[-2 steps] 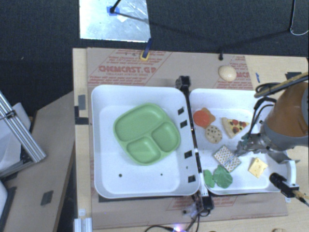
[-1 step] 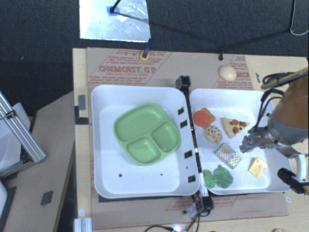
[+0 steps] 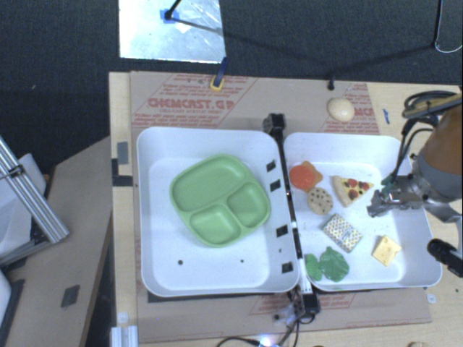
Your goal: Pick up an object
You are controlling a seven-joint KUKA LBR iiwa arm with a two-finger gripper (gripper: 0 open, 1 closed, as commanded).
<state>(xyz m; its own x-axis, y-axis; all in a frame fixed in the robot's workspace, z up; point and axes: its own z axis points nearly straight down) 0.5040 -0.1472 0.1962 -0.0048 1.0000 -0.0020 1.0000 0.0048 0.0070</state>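
Bench (image 3: 116, 215): tan, carrying a cardboard sheet (image 3: 188, 100) with red print under two white bins.
Left bin (image 3: 155, 266): holding a green sectioned plate (image 3: 219, 199), tilted, roughly central, nearer the far edge.
Right bin (image 3: 416, 270): holding six small items.
Arm (image 3: 443, 154): entering from right edge, over the right bin's right wall.
Gripper (image 3: 381, 199): low over the right bin's right half, just right of the pizza slice. Jaw state: cannot tell; dark and blurred against the bin floor. Nothing seen between them.
Green leafy piece (image 3: 327, 264): near-left corner of right bin, close to the divider.
Orange-red piece (image 3: 305, 174): far-left part of right bin.
Pizza slice (image 3: 351, 189): middle of right bin, toward the far edge.
Patterned block (image 3: 341, 232): centre of right bin, toward the near edge.
Yellow cheese wedge (image 3: 386, 250): near-right area, apart from the gripper.
Cookie (image 3: 319, 200): just below the orange-red piece.
Pale egg-shaped object (image 3: 341, 108): on the cardboard, beyond the right bin's far edge.
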